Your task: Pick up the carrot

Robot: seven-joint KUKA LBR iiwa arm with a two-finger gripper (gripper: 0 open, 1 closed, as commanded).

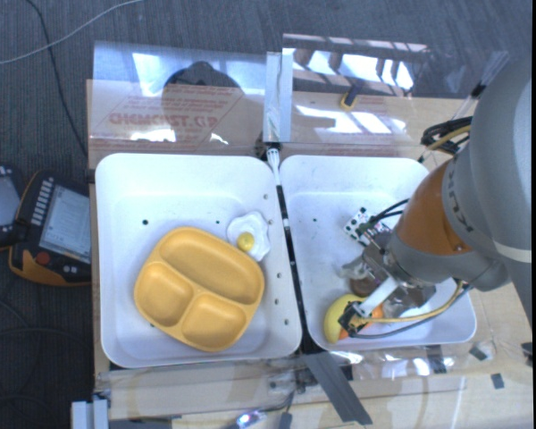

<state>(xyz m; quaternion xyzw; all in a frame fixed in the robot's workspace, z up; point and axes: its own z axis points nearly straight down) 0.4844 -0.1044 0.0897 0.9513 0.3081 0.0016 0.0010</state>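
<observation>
The claw (pixel 372 277) hangs low in the right bin (pixel 326 199), toward its front, under the grey arm (pixel 482 195) with its orange band that reaches in from the right. The wrist hides it from above, so I cannot tell whether it is open or closed, and nothing can be seen gripped in it. Just beside it, toward the bin's front wall, lies a rounded yellow thing (pixel 337 311). A small orange piece touching that thing's lower edge is, as far as I can judge, the carrot (pixel 346 332); most of it is covered, so its lie is unclear. The carrot looks to rest on the bin floor, not lifted. Across the divider, the left bin (pixel 134 195) holds a yellow divided plate (pixel 199 289) with a toy fried egg (pixel 248 235) at its upper right rim, both well apart from the work. By my reading, the approach and descent are done or nearly so; closing on the carrot, raising it and showing it clear of the bin are not yet done.
</observation>
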